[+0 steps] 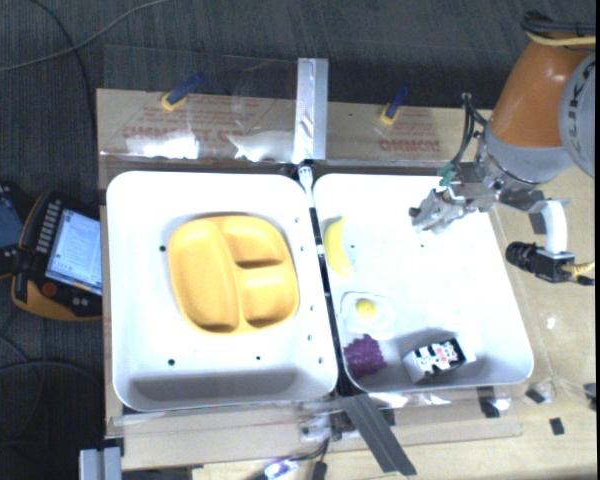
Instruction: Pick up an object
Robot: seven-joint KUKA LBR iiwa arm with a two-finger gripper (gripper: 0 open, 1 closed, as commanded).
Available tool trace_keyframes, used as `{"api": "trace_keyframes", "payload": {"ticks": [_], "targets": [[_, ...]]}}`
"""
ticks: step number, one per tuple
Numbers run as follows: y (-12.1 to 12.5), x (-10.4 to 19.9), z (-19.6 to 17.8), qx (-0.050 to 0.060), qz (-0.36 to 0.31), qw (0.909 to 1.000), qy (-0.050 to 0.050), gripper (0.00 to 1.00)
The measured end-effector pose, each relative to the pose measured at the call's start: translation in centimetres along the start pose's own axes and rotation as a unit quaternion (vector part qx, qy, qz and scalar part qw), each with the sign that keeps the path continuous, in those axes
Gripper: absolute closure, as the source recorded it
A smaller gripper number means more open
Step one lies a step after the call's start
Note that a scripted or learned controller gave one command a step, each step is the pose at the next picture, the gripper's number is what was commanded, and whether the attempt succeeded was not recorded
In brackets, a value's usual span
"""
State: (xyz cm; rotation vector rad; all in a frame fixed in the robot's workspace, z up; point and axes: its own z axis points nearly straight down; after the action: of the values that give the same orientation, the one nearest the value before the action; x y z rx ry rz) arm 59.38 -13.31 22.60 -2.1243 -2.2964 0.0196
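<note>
Nearest in my right bin [515, 318], along its front edge, sit a small black-and-white box [436, 357] and, just left of it, a purple bunch of grapes [363, 353]. A little farther back lies a fried egg [366, 311] in clear wrap, and beyond that a yellow banana-like piece [334, 245] rests against the divider. My pincer [432, 212] hangs over the far right part of this bin, well apart from all of these; I cannot tell whether it is apart or together, and nothing shows in its grip. The left bin [130, 268] carries a yellow divided tray [232, 272] on the desk [420, 126].
</note>
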Motion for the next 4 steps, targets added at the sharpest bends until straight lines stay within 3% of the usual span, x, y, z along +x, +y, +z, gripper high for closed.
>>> {"api": "trace_keyframes", "payload": {"ticks": [2,3,4], "targets": [[-0.1,0.1,-0.8,0.009,-0.001,1.0,0.003,1.0],[-3.1,-5.1,1.5,-0.005,0.036,0.9994,0.0,1.0],[0.5,-9.2,-0.5,-0.005,-0.009,0.9999,-0.002,1.0]]}}
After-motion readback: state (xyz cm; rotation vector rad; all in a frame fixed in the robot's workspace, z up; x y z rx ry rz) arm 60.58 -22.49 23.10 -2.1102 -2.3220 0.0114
